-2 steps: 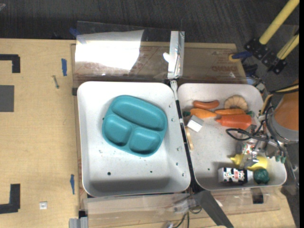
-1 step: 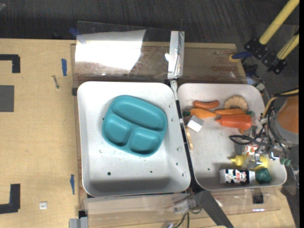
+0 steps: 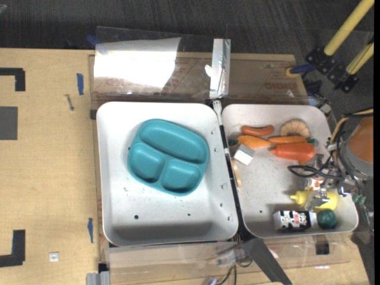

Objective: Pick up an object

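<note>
Hovering at the right-hand bin's (image 3: 261,218) far right side in the camera view, the gripper (image 3: 323,186) hangs among dark cables, and whether it is open or closed cannot be told from this angle. Nothing is visibly held. Just below it lies a yellow toy (image 3: 323,200), with a green ball (image 3: 326,219) beyond that and a black-and-white carton (image 3: 293,219) down and to its left. Up and left of it sit an orange carrot (image 3: 294,152), a sausage (image 3: 256,130), and a tan bread piece (image 3: 295,127).

Likely trouble: the yellow toy, green ball and carton crowd together against the bin wall, so a descent may pinch two at once or knock one aside. Round, slick shapes could squirt out.

The teal divided plate (image 3: 169,156) lies well to the left in the other bin (image 3: 119,218).
</note>
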`<state>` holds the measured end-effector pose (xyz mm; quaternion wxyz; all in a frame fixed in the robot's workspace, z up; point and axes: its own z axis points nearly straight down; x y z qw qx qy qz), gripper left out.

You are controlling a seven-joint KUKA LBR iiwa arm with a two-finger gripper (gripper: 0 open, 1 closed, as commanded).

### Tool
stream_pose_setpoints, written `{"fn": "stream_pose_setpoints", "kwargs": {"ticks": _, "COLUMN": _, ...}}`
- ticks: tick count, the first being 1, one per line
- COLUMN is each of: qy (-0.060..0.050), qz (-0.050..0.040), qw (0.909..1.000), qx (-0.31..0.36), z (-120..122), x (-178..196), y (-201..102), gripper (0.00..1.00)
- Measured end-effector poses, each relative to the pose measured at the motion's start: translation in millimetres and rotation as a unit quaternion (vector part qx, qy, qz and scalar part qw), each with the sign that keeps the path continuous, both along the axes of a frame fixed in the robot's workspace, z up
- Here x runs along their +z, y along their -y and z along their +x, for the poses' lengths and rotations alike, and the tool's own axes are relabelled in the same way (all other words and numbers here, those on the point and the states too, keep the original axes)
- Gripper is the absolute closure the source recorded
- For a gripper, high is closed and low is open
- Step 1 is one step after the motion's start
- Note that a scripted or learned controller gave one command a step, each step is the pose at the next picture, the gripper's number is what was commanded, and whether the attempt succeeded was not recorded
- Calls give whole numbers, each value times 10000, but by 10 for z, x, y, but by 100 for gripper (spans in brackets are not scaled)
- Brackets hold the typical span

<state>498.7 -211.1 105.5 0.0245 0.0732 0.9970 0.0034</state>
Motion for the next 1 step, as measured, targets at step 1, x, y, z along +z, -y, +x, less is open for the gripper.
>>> {"fn": "stream_pose_setpoints", "kwargs": {"ticks": 1, "qy": -177, "qz": -40, "qw": 9963, "qx": 836, "z": -109, "x": 993, "y": -1104, "gripper": 100}}
